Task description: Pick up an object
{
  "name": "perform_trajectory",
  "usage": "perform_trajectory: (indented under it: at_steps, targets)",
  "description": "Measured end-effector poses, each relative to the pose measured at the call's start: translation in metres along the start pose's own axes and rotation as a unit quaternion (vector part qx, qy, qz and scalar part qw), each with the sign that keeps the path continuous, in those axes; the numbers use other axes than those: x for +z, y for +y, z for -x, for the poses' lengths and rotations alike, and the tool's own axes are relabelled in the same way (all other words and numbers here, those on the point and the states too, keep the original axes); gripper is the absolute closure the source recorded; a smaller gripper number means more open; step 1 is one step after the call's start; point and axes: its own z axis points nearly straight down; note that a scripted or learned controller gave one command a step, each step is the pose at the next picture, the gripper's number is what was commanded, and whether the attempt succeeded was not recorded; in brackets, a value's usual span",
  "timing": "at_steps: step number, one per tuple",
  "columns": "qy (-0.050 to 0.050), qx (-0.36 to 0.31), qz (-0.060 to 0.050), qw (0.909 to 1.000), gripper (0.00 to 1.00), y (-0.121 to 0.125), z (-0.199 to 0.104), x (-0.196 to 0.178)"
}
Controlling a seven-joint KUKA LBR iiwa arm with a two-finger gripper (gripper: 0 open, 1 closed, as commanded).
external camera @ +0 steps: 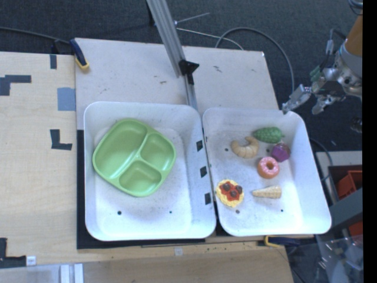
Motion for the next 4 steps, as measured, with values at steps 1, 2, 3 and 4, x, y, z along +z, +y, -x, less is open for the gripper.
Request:
perform_trajectory:
  at_steps: [1, 2, 3, 4]
  targets:
    - [0.000, 0.000, 0.000, 1.0000, 0.00, 0.000, 0.000, 0.000]
    - [0.001, 0.001, -0.002, 1.0000, 0.00, -0.006, -0.008, 0.050]
    - [0.001, 0.000, -0.003, 1.0000, 0.00, 0.001, -0.012, 0.110]
    - [0.001, 0.000, -0.003, 1.0000, 0.00, -0.005, -0.021, 0.168]
